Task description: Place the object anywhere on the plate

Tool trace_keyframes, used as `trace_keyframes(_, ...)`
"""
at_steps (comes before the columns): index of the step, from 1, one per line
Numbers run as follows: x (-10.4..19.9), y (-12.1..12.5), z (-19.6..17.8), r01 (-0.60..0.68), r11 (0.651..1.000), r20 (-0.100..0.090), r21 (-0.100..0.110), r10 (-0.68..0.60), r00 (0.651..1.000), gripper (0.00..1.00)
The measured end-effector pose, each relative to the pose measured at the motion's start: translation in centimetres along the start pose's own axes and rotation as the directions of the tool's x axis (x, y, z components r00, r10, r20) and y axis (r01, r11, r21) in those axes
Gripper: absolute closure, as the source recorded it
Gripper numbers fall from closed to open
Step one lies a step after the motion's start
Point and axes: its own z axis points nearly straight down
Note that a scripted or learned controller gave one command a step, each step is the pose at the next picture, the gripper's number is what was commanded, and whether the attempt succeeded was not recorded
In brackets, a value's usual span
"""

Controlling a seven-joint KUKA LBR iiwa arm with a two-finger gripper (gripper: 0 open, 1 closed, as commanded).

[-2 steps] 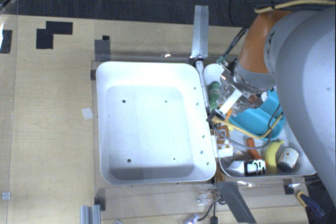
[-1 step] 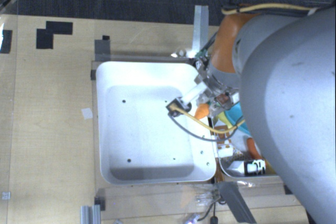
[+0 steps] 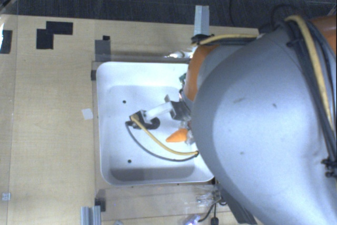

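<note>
The bulky grey robot arm (image 3: 253, 129) covers the right of the pale wooden tabletop (image 3: 47, 129). Over the shallow white plastic bin (image 3: 113, 166) its gripper (image 3: 182, 123) hangs low, and I cannot tell how far open it is. The small orange object (image 3: 175, 137) lies just beside it.

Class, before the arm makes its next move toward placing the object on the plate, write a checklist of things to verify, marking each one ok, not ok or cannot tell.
1. The orange object lies in the white bin: ok.
2. The gripper is close beside the orange object: ok.
3. The orange object is gripped: cannot tell, because the arm covers that spot.
4. The plate is located: cannot tell, because the arm covers the right side of the bench.
</note>
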Motion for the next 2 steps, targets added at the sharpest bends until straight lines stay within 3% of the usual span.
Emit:
trace_keyframes(1, -1.4, -6.2, 4.5, -0.066, 0.998, -0.011, 0.002, 0.066, 0.998, 1.00)
trace_keyframes(2, -0.4, -1.8, 4.5, -0.062, 0.998, -0.013, 0.000, 0.062, 0.998, 1.00)
